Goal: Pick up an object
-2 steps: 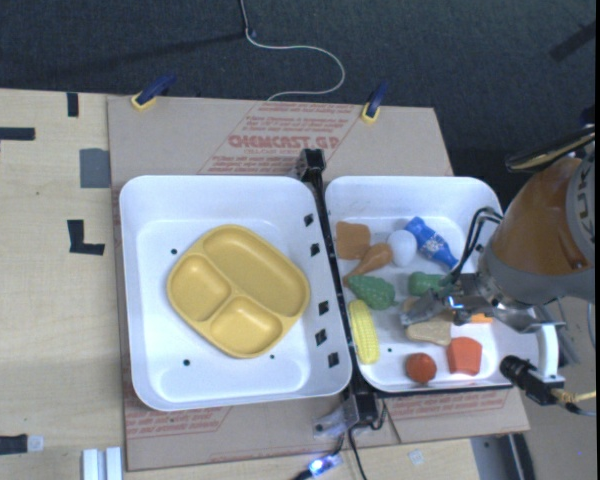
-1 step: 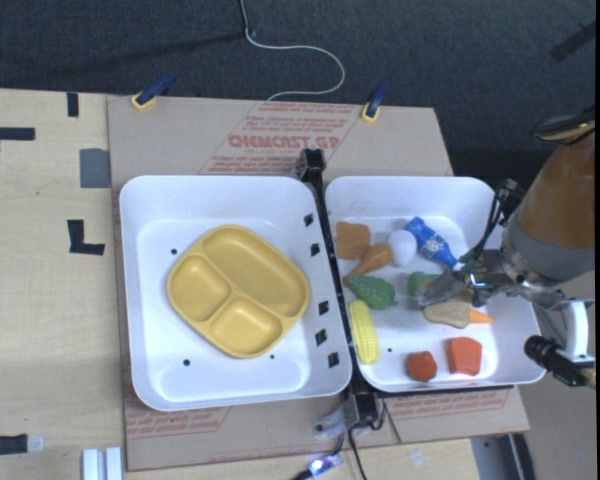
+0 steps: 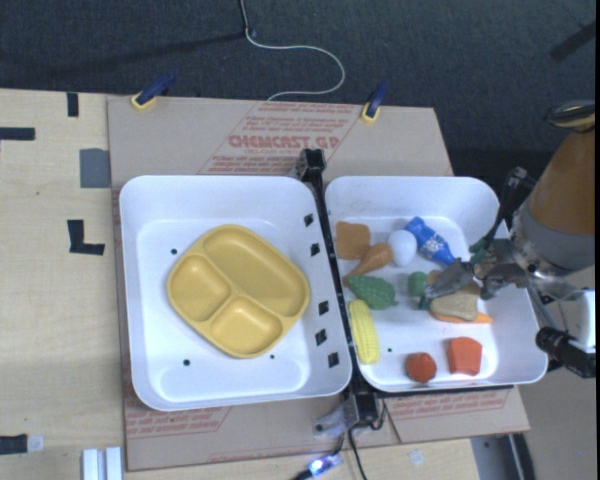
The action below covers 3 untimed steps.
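The right bin (image 3: pixel 480 196) holds several toy foods. Among them are a blue bottle (image 3: pixel 429 240), a white ball (image 3: pixel 402 250), an orange wedge (image 3: pixel 352 238), a carrot-like piece (image 3: pixel 373 260), a green leafy piece (image 3: pixel 372 291), a corn cob (image 3: pixel 364 330), a red tomato (image 3: pixel 420 367) and a red-orange block (image 3: pixel 464 356). My gripper (image 3: pixel 462 280) is low over the bin's right half, just above a tan, bread-like piece (image 3: pixel 454 310) and beside a small dark green item (image 3: pixel 418 286). Nothing is visibly lifted.
The left bin (image 3: pixel 140 268) holds a yellow three-compartment plate (image 3: pixel 238 289). A black divider clip (image 3: pixel 311 164) sits where the bins meet. The arm's grey and orange body (image 3: pixel 565 208) stands over the right bin's right wall. Cardboard lies under both bins.
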### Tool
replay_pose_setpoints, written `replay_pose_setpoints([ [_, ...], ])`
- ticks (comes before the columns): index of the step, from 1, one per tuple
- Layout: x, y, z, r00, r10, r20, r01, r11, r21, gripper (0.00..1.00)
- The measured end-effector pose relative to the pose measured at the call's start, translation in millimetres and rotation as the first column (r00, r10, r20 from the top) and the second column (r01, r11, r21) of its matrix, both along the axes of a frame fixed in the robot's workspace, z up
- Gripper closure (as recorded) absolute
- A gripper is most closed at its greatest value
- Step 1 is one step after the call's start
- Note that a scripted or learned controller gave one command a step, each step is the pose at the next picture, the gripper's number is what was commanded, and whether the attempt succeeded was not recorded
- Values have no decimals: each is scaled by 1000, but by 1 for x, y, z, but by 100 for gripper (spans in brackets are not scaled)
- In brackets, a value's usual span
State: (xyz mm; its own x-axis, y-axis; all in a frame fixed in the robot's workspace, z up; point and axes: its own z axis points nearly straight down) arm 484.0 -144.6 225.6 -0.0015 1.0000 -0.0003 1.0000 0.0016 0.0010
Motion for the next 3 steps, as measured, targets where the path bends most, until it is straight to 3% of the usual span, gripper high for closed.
replay_pose_setpoints([
  [2, 88, 65, -16, 1000, 4, -1, -4, 1000, 1, 100],
  [3, 136, 81, -4, 1000, 3, 2, -3, 1000, 0, 100],
])
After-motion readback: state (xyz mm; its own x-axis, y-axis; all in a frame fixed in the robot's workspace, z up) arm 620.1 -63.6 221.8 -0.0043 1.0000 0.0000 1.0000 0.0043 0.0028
